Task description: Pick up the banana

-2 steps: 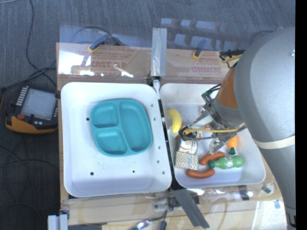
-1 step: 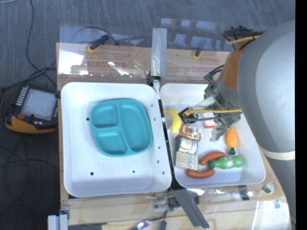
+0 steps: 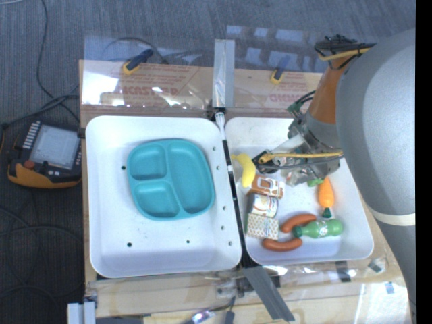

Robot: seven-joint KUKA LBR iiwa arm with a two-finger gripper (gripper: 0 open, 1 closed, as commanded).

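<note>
The banana (image 3: pixel 244 169) is a short yellow fruit lying at the left side of the right bin (image 3: pixel 358 248), close to the wall between the two bins. My gripper (image 3: pixel 302 173) hangs over the middle of the right bin, to the right of the banana and apart from it. Nothing shows between its fingers from this angle, and the grey arm and orange band hide much of the wrist.
The right bin also holds an orange carrot (image 3: pixel 326 193), a green bottle-shaped toy (image 3: pixel 318 229), two red sausages (image 3: pixel 298 221) (image 3: pixel 281 244) and small printed packets (image 3: pixel 264 206) just below the banana. The left bin (image 3: pixel 108 248) holds a teal divided plate (image 3: pixel 170 179).
</note>
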